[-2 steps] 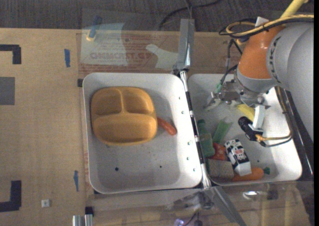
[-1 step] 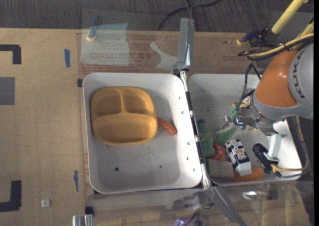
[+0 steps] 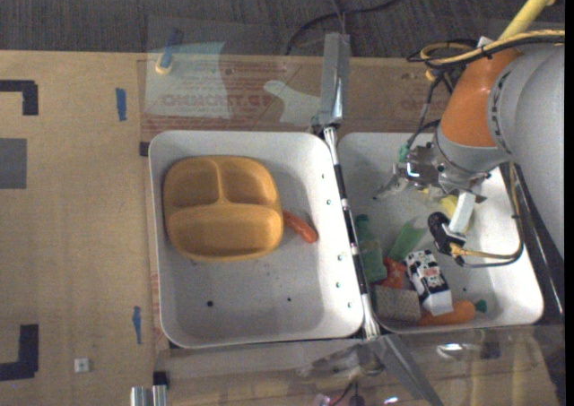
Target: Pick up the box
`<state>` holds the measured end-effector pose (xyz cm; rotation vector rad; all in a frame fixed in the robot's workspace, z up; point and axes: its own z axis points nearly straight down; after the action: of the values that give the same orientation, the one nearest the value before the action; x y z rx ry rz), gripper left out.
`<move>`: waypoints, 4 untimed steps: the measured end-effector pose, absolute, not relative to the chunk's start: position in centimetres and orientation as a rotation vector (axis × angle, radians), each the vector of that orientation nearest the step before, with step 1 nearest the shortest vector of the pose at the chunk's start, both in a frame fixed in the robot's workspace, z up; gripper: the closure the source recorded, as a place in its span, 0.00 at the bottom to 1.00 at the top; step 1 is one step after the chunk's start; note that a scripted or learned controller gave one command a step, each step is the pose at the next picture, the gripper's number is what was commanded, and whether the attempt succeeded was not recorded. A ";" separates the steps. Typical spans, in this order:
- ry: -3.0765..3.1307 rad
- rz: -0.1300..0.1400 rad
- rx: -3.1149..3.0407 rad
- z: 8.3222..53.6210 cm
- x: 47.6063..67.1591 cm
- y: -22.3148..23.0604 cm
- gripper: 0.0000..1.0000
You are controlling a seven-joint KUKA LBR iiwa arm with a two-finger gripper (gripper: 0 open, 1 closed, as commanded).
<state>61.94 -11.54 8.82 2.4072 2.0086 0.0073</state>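
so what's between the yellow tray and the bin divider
An orange carrot-like piece lies there, touching the yellow tray; then bare white bin floor to the divider, in the camera view.

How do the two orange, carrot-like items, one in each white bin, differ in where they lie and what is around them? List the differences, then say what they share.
The left-bin carrot lies mid-bin, tilted diagonally, its end against the yellow divided plate. The right-bin carrot lies nearly level along the near edge, beside the black-and-white box and other clutter. The left one looks redder and has just one neighbour; the right one sits in a crowd. Both are small, orange and elongated.
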 end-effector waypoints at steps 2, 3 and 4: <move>1.969 0.005 2.443 8.8 66.2 -11.7 1.00; 1.721 -0.001 2.627 13.6 62.6 -17.3 1.00; 1.768 -0.001 2.599 18.3 60.0 -12.3 1.00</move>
<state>60.03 -12.27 18.29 2.5989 1.7676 -0.0012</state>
